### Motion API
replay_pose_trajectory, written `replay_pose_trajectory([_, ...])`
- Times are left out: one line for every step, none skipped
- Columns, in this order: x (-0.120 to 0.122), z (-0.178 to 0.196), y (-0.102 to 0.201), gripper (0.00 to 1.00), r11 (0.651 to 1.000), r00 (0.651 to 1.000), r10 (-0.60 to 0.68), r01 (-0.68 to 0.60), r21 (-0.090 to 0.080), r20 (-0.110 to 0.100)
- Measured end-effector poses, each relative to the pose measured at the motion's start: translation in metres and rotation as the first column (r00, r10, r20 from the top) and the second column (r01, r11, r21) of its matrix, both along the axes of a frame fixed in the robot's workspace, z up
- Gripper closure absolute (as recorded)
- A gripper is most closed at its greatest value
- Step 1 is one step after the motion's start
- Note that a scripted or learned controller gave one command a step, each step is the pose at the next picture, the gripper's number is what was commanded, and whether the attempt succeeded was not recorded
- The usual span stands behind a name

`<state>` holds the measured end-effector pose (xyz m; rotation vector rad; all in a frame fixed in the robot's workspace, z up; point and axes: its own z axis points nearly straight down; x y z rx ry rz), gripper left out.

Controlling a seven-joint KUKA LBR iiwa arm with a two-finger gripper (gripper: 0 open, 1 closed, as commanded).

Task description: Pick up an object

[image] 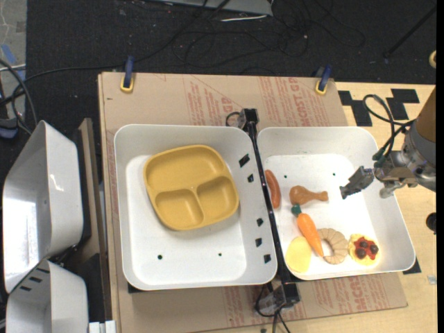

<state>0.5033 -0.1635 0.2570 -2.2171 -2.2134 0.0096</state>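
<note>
Left bin (pixel 132 255): yellow plastic divided plate (pixel 191 186). Right bin (pixel 361 141): brown toy drumstick (pixel 307 195) near centre, orange toy carrot (pixel 309 234) toward the front edge. Gripper (pixel 359 183), finger state indiscernible, should centre over the drumstick before descending.

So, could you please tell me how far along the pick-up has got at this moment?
Nothing looks picked up yet. The hot dog, drumstick, carrot and tart all lie on the right bin floor. In hand: the pincer hangs above that bin's right side with nothing visibly between its fingers. Left: descend on one item, close and lift.
</note>
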Motion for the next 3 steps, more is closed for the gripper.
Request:
replay_pose_trajectory([0.002, 0.005, 0.0, 0.0, 1.0, 1.0, 0.003, -0.003, -0.002, 0.01])
replay_pose_trajectory([-0.007, -0.045, -0.004, 0.0, 1.0, 1.0, -0.001, 0.001, -0.001, 0.006])
replay_pose_trajectory([-0.012, -0.09, -0.006, 0.0, 1.0, 1.0, -0.001, 0.001, -0.001, 0.006])
